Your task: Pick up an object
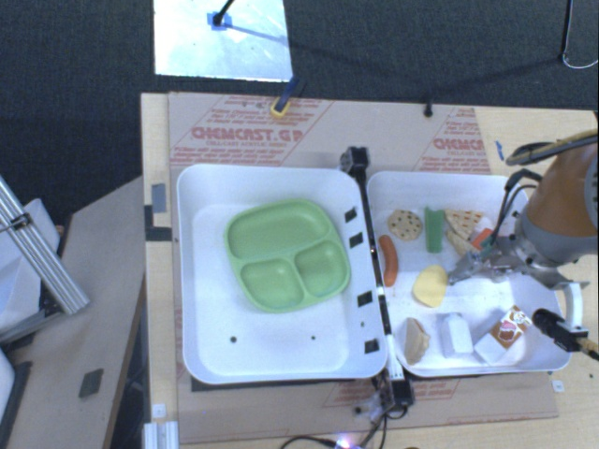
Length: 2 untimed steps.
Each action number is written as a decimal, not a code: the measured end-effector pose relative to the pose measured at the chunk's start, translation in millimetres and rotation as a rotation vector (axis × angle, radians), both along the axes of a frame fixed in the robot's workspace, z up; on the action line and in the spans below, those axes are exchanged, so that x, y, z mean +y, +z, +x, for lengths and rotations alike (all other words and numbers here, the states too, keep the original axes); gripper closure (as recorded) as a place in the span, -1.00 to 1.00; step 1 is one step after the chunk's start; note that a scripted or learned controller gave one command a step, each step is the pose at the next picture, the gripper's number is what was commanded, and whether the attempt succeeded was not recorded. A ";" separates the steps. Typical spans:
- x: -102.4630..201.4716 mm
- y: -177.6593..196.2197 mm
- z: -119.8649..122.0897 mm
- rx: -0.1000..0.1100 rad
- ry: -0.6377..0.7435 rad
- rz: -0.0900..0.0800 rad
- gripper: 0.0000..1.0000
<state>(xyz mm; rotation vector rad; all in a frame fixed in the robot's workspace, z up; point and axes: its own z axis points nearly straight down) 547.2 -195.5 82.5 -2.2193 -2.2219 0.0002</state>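
Observation:
The right bin (487, 187) holds several toy foods. Among them are a round cookie (404, 224), a green block (434, 229), a toast-like wedge (464, 223), an orange sausage (387, 259) and a yellow piece (430, 286). A tan bread piece (416, 340), a white block (457, 334) and a small cake (510, 326) lie along the bin's front. My gripper (465, 269) reaches in from the right, low over the bin's middle. Its tip is just right of the yellow piece and below the wedge. Nothing can be seen held in it.
The left bin (201, 344) holds a green divided plate (286, 254). A black clip strip (367, 251) runs along the wall between the two bins. The arm's grey and orange wrist (562, 213) covers the right bin's right side. Cardboard (253, 129) lies under both bins.

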 end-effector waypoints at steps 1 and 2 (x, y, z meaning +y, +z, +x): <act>-0.9 13.0 1.2 -0.005 0.000 -0.002 1.00; -11.1 68.7 7.5 -0.008 0.002 -0.004 1.00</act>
